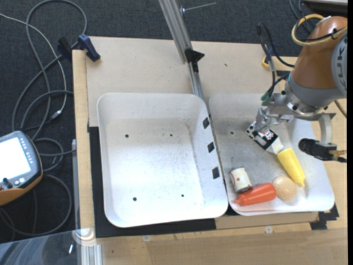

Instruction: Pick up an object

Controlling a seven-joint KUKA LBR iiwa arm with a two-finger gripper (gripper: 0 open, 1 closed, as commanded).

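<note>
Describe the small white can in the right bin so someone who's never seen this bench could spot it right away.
Start at the right-hand shallow white bin and go to its near edge. At the left end of the cluster there lies the small white cylindrical can, touching the orange carrot-shaped toy. It is the only short white cylinder there.

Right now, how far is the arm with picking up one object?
Done: the gripper has reached the right white bin. In hand: nothing visibly held. Left: the yellow bottle-shaped object, orange carrot-shaped toy, beige round object and small white cylinder all lie on the bin floor.
</note>
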